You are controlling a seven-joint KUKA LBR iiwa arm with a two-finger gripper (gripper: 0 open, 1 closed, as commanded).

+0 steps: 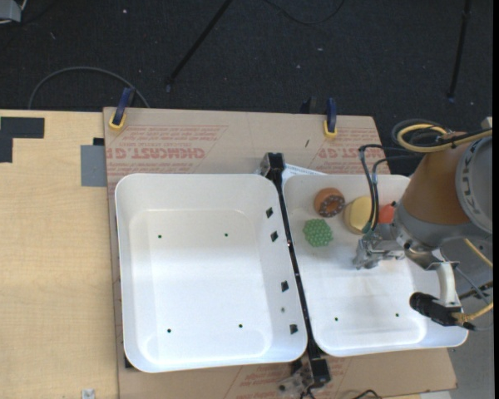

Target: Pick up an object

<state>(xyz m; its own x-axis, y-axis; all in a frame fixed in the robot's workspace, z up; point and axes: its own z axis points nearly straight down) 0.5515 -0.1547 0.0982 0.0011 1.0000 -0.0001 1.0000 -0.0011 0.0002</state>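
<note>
White plastic is taking up most of my bench: two shallow bins are sitting side by side on a sheet of printed cardboard (233, 140), which two clamps, one yellow-handled (119, 116) and one blue-handled (330, 121), are pinning down at its far edge. My left bin (141, 223) is lying bare, its floor showing a few dark dots. My right bin (341, 322) is holding everything, and all of it is crowding into the far half. My arm (449, 194) is reaching in from the right, its orange band sitting over the bin's far right corner and covering part of what lies there. My gripper (373, 253) is hanging low over the bin floor, just right of the middle, its metal fingers pointing down; I cannot tell whether they are spread or pressed together, and I am seeing nothing between them. A pale yellow round object (359, 213) is lying just far of the gripper, partly under my wrist. A brown doughnut-like piece (329, 201) is resting to its left, close to the far wall. A green bumpy ball (318, 233) is sitting nearer than the doughnut and left of the gripper, apart from it. A small red-orange thing (386, 214) is peeking out between the yellow object and my arm.
</note>
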